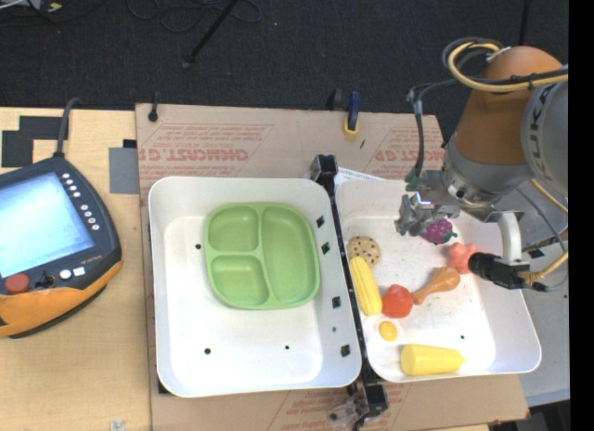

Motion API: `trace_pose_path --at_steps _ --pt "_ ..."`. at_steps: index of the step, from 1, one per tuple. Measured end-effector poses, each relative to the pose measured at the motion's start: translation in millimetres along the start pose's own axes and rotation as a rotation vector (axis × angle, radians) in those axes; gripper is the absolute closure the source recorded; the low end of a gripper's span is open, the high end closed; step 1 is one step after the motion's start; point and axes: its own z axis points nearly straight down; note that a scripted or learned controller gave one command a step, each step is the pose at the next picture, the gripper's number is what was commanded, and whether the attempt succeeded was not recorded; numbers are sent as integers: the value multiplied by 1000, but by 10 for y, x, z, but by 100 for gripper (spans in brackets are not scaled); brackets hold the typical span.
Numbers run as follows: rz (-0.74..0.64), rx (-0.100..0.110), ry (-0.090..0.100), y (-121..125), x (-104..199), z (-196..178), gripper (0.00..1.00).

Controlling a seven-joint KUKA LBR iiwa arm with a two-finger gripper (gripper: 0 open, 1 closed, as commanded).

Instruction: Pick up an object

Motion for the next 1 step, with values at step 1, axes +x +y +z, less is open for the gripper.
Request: trace_pose_path --at_steps 1 --pt "0 -2 1 -55 106 -103 100"
